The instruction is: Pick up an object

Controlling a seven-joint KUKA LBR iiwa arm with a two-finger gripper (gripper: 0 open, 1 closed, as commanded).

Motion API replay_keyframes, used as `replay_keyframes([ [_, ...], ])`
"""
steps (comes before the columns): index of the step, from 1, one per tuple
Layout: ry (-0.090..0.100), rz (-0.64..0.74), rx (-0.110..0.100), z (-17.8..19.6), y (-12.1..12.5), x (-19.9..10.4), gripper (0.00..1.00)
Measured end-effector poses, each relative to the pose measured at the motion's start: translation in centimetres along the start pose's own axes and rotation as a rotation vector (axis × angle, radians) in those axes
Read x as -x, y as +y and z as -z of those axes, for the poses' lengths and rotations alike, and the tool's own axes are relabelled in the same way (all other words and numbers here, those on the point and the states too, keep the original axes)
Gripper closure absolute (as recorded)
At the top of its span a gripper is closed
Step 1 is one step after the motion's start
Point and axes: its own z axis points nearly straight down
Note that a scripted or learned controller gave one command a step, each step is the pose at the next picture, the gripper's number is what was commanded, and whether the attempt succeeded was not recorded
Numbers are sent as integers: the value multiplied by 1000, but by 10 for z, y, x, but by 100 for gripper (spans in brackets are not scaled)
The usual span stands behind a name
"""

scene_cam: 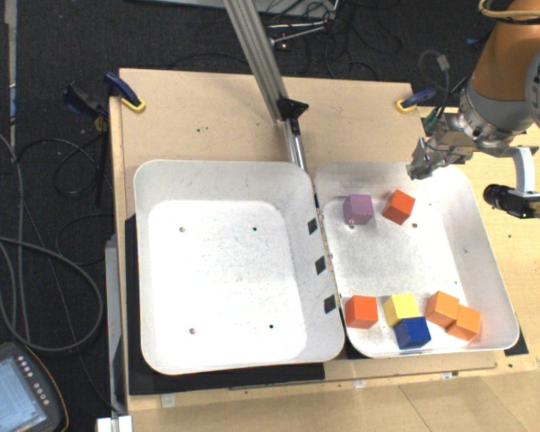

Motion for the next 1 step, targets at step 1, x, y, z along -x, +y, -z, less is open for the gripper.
replay_keyframes([
  [1,3,5,-5,9,-21,-58,100],
])
